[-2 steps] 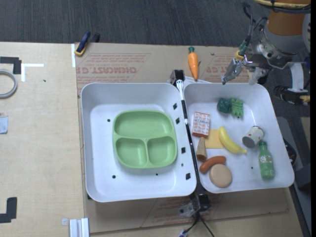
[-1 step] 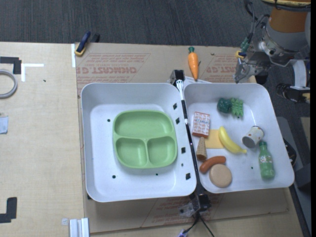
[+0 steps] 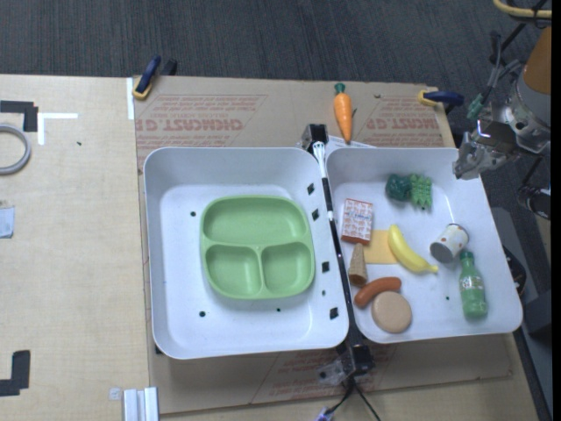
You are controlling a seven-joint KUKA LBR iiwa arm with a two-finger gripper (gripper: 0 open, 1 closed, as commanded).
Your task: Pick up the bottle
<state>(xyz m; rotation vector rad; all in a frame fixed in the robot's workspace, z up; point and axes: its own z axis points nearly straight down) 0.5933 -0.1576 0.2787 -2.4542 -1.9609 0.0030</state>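
Green bottle lies on its side at the near right edge of the right bin, well apart from my end effector, which hangs at the far right rim. It looks light, stiff and slick; best taken across the body. A small can lies just beside its cap. End effector blurred: cannot tell how open; no object visible in it.

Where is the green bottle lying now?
The bottle lies in the right bin, near its right wall and front corner, just below the small can and right of the banana.
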